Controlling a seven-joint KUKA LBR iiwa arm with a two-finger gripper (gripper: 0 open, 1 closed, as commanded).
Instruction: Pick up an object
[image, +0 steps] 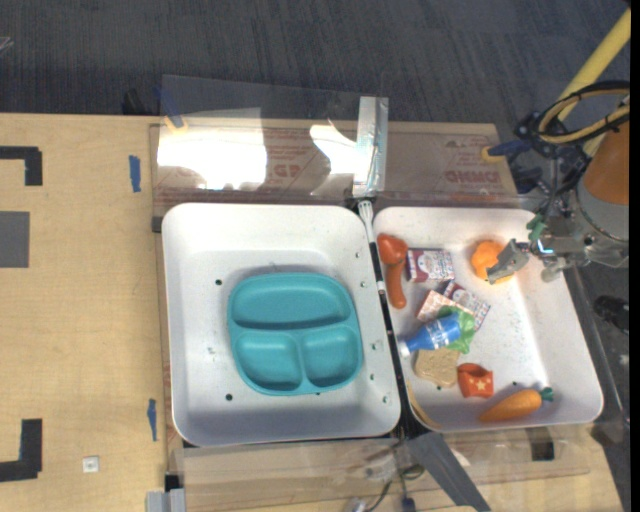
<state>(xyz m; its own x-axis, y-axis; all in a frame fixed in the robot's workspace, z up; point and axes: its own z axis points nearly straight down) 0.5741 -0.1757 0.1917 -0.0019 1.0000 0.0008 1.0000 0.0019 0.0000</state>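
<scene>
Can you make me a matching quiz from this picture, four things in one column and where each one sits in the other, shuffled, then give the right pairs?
Things:
1. teal tray
2. carrot
3. orange ball
4. sausage

Places:
A. front right corner of the right bin
B. along the right bin's left wall
C. in the left bin
D. back of the right bin, right beside the claw

Pairs: 1-C, 2-A, 3-D, 4-B
</scene>
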